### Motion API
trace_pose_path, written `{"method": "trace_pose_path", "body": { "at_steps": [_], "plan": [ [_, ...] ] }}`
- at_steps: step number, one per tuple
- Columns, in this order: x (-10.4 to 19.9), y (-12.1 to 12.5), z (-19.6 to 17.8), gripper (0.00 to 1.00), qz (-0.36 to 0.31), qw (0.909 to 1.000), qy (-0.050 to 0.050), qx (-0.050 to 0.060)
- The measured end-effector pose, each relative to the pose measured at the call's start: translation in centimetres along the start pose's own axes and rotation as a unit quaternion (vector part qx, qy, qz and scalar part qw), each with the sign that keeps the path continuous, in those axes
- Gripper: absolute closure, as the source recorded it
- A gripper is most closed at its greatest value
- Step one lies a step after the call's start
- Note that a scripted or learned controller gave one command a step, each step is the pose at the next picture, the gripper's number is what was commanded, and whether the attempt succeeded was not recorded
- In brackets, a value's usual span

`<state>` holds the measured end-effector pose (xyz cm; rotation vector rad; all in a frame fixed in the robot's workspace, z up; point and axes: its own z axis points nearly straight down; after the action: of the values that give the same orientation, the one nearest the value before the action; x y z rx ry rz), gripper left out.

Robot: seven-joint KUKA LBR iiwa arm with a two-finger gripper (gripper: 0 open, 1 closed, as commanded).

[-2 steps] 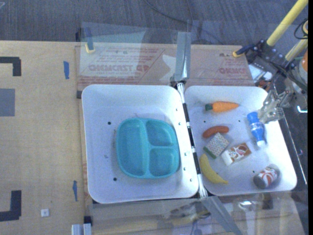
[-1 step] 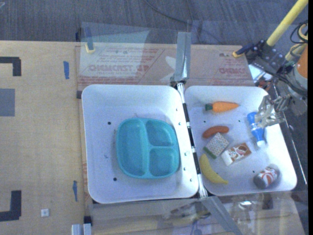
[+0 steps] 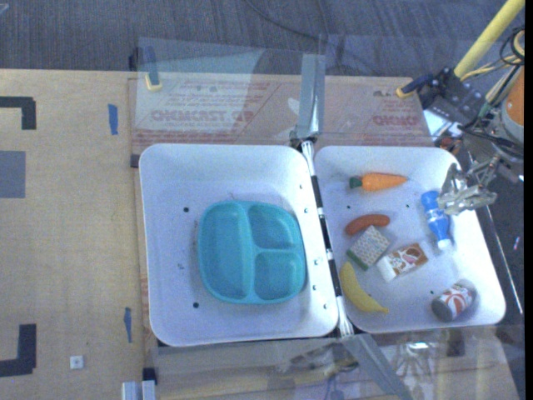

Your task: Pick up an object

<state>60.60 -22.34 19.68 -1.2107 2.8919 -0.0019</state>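
Note:
The right bin [image 3: 416, 167] holds several objects. An orange carrot [image 3: 379, 182] lies at the back, and a red sausage [image 3: 367, 222] sits just in front of it. Further forward are a square tan cracker [image 3: 368, 247], a small white and brown carton [image 3: 403, 260], a yellow banana [image 3: 358, 288] and a red and white can [image 3: 454, 301]. A blue tube [image 3: 435, 217] lies near the right wall. My gripper [image 3: 465, 193] hangs over the bin's right side, just above and right of the blue tube's top end, with nothing seen in it.
The left bin [image 3: 166, 182] holds a teal divided plate [image 3: 251, 252]. A metal divider [image 3: 310, 98] and clear panels stand behind the bins. Cables and a yellow bar [image 3: 495, 27] crowd the back right corner. Bare wooden bench [image 3: 67, 223] lies to the left.

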Motion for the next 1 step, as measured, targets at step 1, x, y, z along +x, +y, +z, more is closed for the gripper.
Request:
{"method": "trace_pose_path", "body": {
  "at_steps": [1],
  "plan": [
    [3.24,3.97,-0.06,1.00,-0.138,0.9905,0.001,-0.002]
  ]
}}
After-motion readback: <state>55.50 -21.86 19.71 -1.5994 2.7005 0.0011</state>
